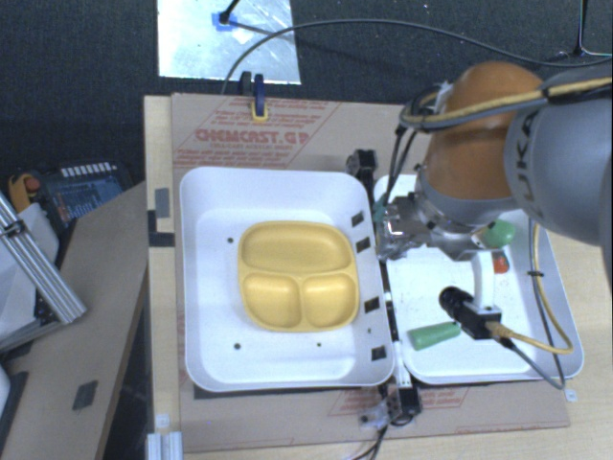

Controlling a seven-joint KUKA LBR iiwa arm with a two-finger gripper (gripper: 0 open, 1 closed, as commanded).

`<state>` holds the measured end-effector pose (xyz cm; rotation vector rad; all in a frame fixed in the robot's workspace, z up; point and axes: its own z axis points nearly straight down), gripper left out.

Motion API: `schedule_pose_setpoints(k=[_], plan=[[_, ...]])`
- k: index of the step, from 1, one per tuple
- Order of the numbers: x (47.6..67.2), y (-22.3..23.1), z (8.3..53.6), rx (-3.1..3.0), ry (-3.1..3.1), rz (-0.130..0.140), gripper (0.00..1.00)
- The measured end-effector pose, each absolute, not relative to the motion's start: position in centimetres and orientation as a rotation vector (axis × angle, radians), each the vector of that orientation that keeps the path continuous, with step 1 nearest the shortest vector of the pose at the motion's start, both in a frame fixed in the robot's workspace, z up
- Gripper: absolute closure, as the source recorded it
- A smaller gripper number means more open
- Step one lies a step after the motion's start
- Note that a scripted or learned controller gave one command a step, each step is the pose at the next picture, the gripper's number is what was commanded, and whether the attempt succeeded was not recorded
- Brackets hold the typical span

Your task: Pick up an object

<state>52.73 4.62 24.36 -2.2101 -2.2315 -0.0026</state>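
1. The fingers [400,228] of the grey arm [565,161] hang over the right white bin [479,362], near its wall toward the left white bin [206,257]. I cannot tell if they are released or clenched.
2. A green plastic cylinder [433,334] lies in the right bin, nearer the camera than the fingers and apart from them.
3. A small green piece [499,233] lies view-right of the fingers, partly under the arm.
4. A yellow divided plastic tray [295,276] lies in the left bin, view-left of the fingers.
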Motion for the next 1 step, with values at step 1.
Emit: schedule_pose_setpoints(k=[1], plan=[[51.22,10.63,22.91,-2.209,-2.231,-0.002,1.00]])
